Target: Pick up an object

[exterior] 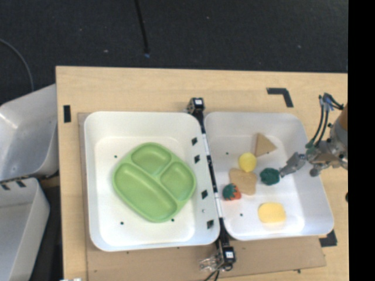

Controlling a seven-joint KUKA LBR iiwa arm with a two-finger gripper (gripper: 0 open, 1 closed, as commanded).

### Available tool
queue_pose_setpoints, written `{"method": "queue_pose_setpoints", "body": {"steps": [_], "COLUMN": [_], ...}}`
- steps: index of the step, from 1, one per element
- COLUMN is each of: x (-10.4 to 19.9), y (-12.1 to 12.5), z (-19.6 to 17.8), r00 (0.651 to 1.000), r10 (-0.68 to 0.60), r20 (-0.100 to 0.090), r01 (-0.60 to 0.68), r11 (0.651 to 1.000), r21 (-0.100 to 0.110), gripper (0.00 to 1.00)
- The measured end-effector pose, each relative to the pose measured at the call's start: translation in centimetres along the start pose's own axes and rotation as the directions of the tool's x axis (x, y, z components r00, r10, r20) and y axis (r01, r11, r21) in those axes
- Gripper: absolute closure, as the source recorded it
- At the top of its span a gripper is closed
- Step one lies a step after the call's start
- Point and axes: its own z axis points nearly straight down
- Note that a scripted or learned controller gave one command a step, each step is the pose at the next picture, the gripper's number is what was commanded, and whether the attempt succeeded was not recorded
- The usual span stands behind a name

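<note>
My pincer (291,167) at right bin (310,215) right side; dark green object (270,176) just beside fingertip, ungripped. Finger state: cannot tell.

lime-green divided plate (153,181), white bins (94,215), yellow ball (247,162), dark-green lump (269,176)

My one camera fixed above bench (135,89), looking down at slant, far edge of bench toward top of view, near edge toward bottom. Set fairly high: I see both bins whole, left bin (94,174) and right bin (310,215) side by side, bench corners partly cut at bottom. Dark floor beyond far edge fills top of view. Arm (334,139) enters from view's right, at right bin's right edge. No second view to compare
</note>
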Motion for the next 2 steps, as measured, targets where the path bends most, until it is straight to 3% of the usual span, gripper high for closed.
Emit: {"method": "queue_pose_setpoints", "body": {"steps": [1, 2], "x": [0.0, 0.6], "y": [0.3, 1.1], "z": [-0.7, 5.0], "r00": [1.0, 1.0], "r10": [-0.004, -0.004], "r20": [0.004, 0.003], "r01": [0.004, 0.004], "r11": [1.0, 1.0], "r21": [-0.013, -0.01], "gripper": [0.0, 0.0]}}
